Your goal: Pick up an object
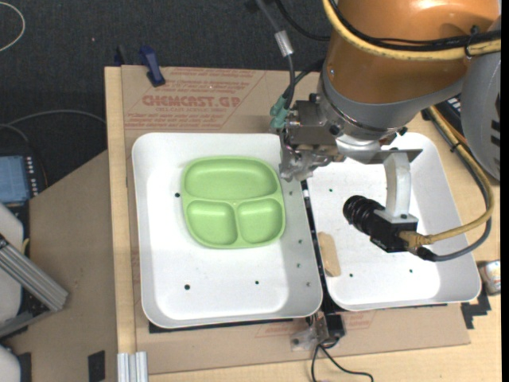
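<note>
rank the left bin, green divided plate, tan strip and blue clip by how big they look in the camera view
1. left bin
2. green divided plate
3. tan strip and blue clip: both are small and look about alike, so I won't rank one over the other.

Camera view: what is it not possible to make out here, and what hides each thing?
1. The right bin, camera view: its far part is hidden under the arm.
2. The tan piece at that bin's left rim, camera view: too small to identify.
3. The brown sheet behind the bins, camera view: the small print under its red heading is too small to read.
4. The spot below the gripper, camera view: covered by it.
</note>
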`<state>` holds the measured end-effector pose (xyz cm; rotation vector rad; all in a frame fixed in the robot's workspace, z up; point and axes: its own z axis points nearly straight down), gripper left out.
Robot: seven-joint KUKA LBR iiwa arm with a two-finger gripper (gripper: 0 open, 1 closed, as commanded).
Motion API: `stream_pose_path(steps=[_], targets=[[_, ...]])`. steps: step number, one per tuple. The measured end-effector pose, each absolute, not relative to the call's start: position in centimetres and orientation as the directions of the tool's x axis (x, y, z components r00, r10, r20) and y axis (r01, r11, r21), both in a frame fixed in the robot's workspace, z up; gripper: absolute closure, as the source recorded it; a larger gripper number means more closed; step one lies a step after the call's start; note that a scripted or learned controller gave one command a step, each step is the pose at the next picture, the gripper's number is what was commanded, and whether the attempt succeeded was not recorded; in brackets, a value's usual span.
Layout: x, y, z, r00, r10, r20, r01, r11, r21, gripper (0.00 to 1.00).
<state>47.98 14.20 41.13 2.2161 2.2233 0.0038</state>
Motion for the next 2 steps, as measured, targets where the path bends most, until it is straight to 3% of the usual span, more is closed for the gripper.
stream_pose_path(steps=[1, 2], targets=[[47.9, 21.6, 40.7, -0.009, 1.000, 0.002, 1.000, 0.009, 0.002, 1.00], [47.9, 12.0, 39.7, 0.010, 1.000, -0.002, 1.000, -0.010, -0.004, 1.00]])
